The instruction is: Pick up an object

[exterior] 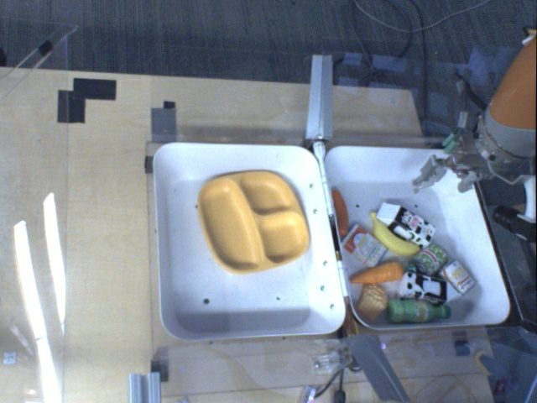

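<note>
Gripper [438, 173] is hovering spread and empty over the right bin's [495, 302] far corner, so next it needs to drop toward the banana [394, 238] pile.

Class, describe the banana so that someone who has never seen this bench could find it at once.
Start at the right bin, the one crowded with small items. In the middle of that pile lies the banana, slanting between a black-and-white carton and an orange carrot. It is the pile's one plain yellow, curved thing.
</note>
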Action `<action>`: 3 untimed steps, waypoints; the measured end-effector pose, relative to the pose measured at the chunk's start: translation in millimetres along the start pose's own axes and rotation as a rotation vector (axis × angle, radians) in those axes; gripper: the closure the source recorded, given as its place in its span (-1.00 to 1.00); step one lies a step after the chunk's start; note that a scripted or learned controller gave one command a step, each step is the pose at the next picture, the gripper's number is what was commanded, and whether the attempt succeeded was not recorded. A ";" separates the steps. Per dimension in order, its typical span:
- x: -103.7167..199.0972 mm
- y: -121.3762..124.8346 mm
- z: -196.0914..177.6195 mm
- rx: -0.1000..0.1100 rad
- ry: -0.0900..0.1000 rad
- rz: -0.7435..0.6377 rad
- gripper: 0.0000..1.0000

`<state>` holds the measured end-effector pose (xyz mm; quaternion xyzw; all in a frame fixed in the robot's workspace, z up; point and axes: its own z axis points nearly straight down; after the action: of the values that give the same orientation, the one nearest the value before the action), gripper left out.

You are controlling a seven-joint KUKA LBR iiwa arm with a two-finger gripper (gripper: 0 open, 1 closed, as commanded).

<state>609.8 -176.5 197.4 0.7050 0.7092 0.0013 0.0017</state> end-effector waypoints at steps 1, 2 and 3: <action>-25.9 -32.0 80.0 -0.026 -0.005 -0.012 -1.00; 3.0 -46.3 87.0 -0.058 -0.024 -0.036 -1.00; 46.1 -59.9 85.1 -0.065 -0.037 -0.454 -1.00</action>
<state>550.0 -130.8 112.0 0.5269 0.8491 0.0107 0.0375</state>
